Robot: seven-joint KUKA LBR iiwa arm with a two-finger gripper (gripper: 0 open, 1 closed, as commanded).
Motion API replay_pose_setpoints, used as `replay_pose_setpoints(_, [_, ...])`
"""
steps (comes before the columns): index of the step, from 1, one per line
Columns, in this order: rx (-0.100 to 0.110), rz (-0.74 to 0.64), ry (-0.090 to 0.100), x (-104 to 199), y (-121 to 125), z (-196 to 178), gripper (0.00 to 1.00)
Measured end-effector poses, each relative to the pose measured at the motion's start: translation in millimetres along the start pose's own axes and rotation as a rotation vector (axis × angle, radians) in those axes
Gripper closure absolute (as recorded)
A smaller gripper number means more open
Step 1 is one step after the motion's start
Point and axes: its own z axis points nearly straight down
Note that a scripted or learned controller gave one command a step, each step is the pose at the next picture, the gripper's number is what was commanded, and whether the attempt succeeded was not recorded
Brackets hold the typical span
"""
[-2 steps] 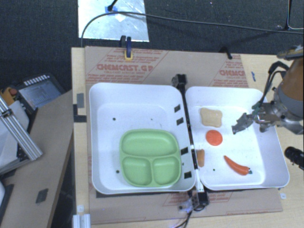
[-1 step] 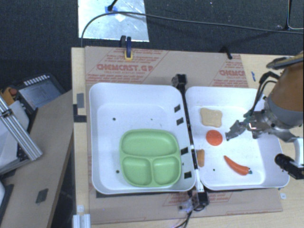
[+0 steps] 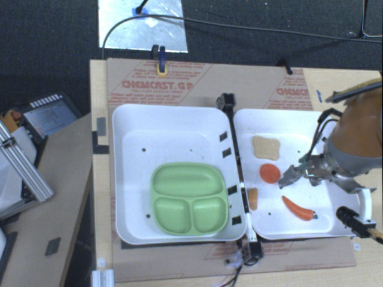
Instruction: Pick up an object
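Note:
The right bin (image 3: pixel 299 119) holds a tan bread slice (image 3: pixel 266 147), a red round piece (image 3: pixel 270 173), a small orange piece (image 3: pixel 252 198) by the left wall and a long red-orange pepper (image 3: pixel 298 208). My gripper (image 3: pixel 291 177) hangs over this bin, just right of the red round piece and above the pepper's upper end. Nothing shows in its grasp. The grey arm with its orange band (image 3: pixel 359 121) comes in from the right and hides part of the bin's right side.
The left bin (image 3: pixel 137 124) contains a green divided plate (image 3: pixel 188 197). A black clip strip (image 3: pixel 233 160) runs between the bins. Both stand on cardboard (image 3: pixel 179 82); a black cable and a clamp (image 3: pixel 160 58) lie beyond.

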Motion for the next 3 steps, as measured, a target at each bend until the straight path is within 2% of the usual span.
replay_pose_setpoints(1, [-0.001, -0.001, 0.000, -2, 3, 43, 0.00])
replay_pose_setpoints(2, [-0.006, -0.001, -0.001, -2, 4, 30, 1.00])
replay_pose_setpoints(3, [-0.012, -0.004, -0.003, -1, 4, -34, 1.00])
